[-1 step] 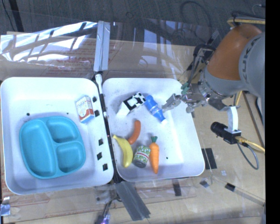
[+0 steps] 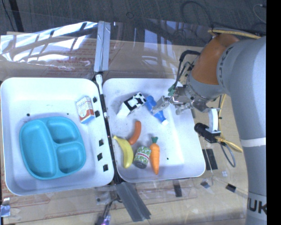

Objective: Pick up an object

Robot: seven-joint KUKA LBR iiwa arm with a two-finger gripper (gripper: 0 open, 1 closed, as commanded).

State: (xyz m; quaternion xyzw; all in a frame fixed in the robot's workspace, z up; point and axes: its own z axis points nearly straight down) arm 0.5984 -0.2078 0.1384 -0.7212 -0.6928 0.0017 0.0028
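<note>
In the camera view our gripper point(image 2: 165, 103) sits low in the right bin point(image 2: 189, 165), and we judge its fingers pinched on the upper end of a blue object point(image 2: 158, 112) that lies at a slant near the bin's back, just beside a black-and-white toy point(image 2: 134, 101). We judge the blue piece to be light, stiff plastic and a bit slippery, so a grip across its narrow width near the middle would hold better than one at the tip, where it could pivot. The sausage point(image 2: 136, 131), banana point(image 2: 125, 150), can point(image 2: 142, 156) and carrot point(image 2: 154, 157) lie well apart toward the front
</note>
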